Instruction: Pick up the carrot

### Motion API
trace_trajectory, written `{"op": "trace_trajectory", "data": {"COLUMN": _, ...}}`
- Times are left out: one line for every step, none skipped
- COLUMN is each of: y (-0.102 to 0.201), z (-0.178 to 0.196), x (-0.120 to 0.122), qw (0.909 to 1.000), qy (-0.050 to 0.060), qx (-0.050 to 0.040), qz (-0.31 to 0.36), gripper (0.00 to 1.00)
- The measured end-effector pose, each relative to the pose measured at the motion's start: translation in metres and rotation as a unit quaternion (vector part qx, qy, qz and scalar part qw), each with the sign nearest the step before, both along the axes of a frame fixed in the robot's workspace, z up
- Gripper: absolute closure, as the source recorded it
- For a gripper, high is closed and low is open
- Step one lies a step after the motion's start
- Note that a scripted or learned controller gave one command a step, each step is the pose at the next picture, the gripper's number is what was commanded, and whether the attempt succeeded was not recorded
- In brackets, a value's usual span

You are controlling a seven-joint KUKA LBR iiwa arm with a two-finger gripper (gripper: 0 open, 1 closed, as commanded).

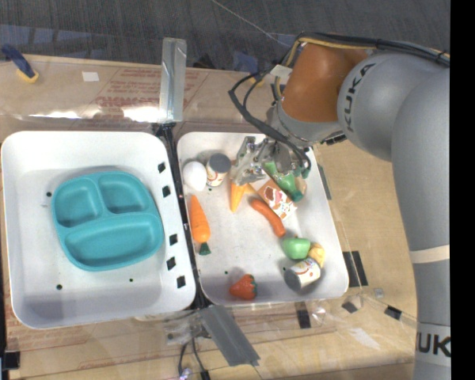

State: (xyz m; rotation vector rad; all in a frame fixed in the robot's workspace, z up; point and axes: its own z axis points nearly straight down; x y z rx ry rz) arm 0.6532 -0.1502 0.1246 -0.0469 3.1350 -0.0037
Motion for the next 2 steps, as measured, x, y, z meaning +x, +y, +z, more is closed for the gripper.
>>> {"op": "trace_trajectory", "data": {"y": -0.011, "z": -0.028, "x": -0.058, "qw": 0.9865, "qy": 0.005, "qx": 0.0015, "qz": 0.163, "gripper": 1.00}}
{"op": "trace_trajectory", "data": {"y": 0.040, "z": 0.088, "x": -0.104, "qw": 0.9899, "qy": -0.002, "qx": -0.0011, "qz": 0.142, "gripper": 1.00}}
